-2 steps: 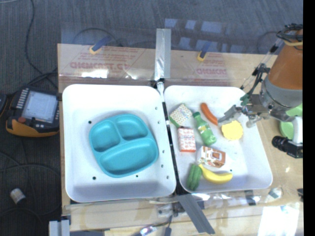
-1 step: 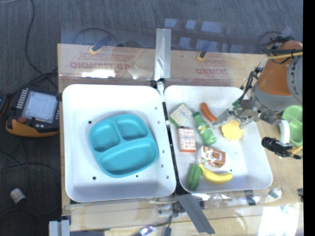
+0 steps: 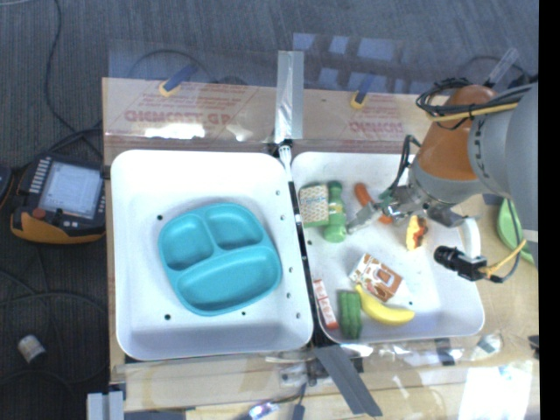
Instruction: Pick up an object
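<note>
Reaching in from the right, the arm [image 3: 490,147] had its gripper [image 3: 372,215] low in the right bin [image 3: 464,309], near that bin's far left part. The tips sat just beside the green bottle [image 3: 333,220] with the pale label, and close to the small orange piece [image 3: 362,194] lying a little farther back. Whether the gripper was apart or together could not be told — it showed as a thin grey streak against the white floor, and nothing was plainly seen between its tips.

The step in hand looked like the approach or the closing stage of a grasp, most likely aimed at the green bottle. The next move would call for a firm closure on the bottle's body and a straight lift clear of the bin wall that ran close on its left.

Other candidates lay toward the near edge of the same bin: a banana [image 3: 385,309], a brown-and-white packet [image 3: 378,278] touching it, and a dark green item [image 3: 350,313] beside the banana. A yellow-and-red thing [image 3: 416,232] rested under the wrist, partly hidden and hard to name. The left bin [image 3: 140,322] held a blue divided tray [image 3: 219,256] — well apart from the gripper.
</note>
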You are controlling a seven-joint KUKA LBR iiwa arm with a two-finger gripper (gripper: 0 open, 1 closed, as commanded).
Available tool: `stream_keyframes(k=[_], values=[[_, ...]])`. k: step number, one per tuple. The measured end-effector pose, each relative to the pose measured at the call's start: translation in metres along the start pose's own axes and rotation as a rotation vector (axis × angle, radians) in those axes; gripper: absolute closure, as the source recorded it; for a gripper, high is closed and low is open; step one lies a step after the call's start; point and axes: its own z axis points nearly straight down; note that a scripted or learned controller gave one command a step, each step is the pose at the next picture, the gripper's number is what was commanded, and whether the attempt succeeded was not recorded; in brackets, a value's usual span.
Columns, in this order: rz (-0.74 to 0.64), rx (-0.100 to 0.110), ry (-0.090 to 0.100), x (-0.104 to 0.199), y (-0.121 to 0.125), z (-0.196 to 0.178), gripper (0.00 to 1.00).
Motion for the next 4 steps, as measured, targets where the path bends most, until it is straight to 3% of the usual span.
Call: stream_keyframes(k=[1,2,3,4], values=[[0.000,0.003,0.005,0.000,0.000,-0.008,1.00],[-0.097,0.015,0.014,-0.035,-0.027,-0.022,1.00],[-0.101,0.016,0.010,0.036,0.028,-0.120,1.00],[-0.011,0.018,0.007,0.046,0.053,-0.177,1.00]])
